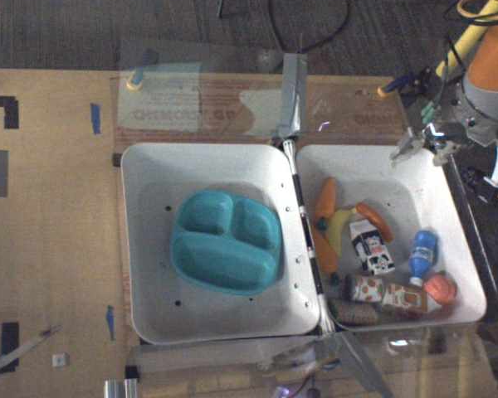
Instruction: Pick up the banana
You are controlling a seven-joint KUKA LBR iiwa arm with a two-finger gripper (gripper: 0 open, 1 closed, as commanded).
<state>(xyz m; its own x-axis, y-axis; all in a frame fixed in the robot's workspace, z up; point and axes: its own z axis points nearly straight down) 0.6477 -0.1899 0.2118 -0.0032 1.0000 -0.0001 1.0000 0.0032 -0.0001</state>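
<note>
Reaching in from the right, the arm (pixel 490 73) sits at the upper right corner of the right bin (pixel 473 247), with the gripper (pixel 422 142) above the bin's far rim. The fingers appear spread and carry nothing; no object lies between them.

Location of the target: the banana (pixel 340 226) lies in the left part of the right bin, near the divider (pixel 303 222) between the two bins. It is well apart from the gripper.

Surrounding objects:
- An orange carrot-like piece (pixel 326 197) touches or overlaps the banana's upper end.
- A second orange piece (pixel 323 254) lies along the divider, just beside the banana's lower left.
- A small carton (pixel 372 247) rests against the banana's right side, partly covering it.
- A third orange piece (pixel 374 220) lies just above the carton.
- A blue bottle (pixel 422 255), a flat printed box (pixel 386 293) and a round orange item (pixel 440 288) occupy the lower right of the bin.
- The left bin (pixel 145 222) holds a teal divided plate (pixel 226 240).

Failure risks, judged from this layout:
1. Little of the banana is exposed. A descent placed slightly off may close on the carton or an orange piece instead.
2. Crowding leaves scant room for the fingers on either side; one finger may land on a neighbour and stop the closure short.
3. The divider is near. An approach from that side could strike the bin wall.
4. The banana's curved, smooth skin may slip out of a shallow grip during the lift.
</note>
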